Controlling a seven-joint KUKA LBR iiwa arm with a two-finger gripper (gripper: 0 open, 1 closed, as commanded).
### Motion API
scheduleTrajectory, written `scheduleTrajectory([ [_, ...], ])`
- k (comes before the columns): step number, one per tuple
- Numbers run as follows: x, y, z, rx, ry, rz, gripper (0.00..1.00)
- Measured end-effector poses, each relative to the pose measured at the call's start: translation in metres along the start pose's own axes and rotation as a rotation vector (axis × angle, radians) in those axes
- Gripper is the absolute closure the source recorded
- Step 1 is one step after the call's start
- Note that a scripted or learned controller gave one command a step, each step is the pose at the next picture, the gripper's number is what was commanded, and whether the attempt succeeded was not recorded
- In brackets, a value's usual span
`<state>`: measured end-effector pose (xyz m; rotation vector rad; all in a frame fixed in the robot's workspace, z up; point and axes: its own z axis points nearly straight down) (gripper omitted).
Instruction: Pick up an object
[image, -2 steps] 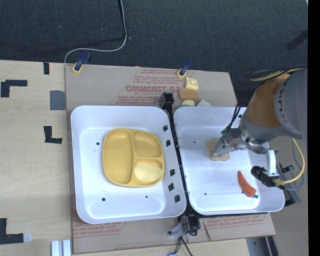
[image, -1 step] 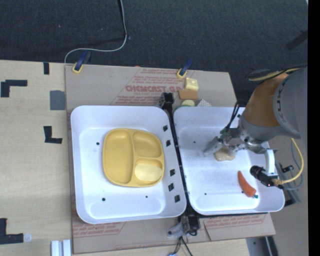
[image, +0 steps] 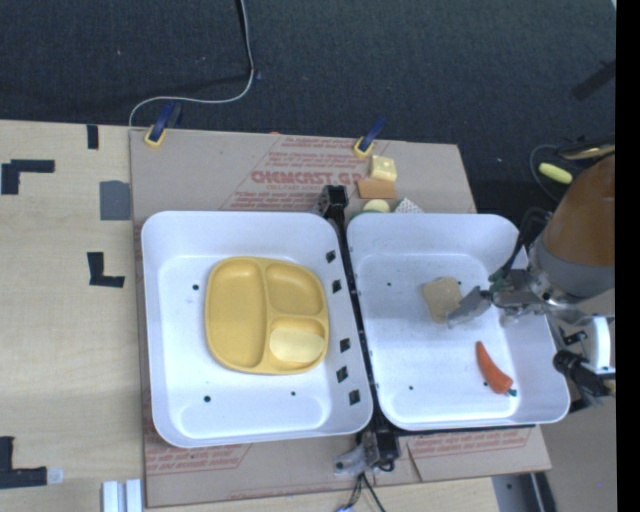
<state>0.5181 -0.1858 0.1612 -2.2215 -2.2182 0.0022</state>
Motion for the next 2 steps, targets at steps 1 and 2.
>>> scheduleTrajectory([
  [1,-0.032,-0.035,0.079,-0.002,-0.001,-0.001,0.00],
  [2,-0.031,-0.033,0.066,-0.005,-0.002,-0.002,1.00],
])
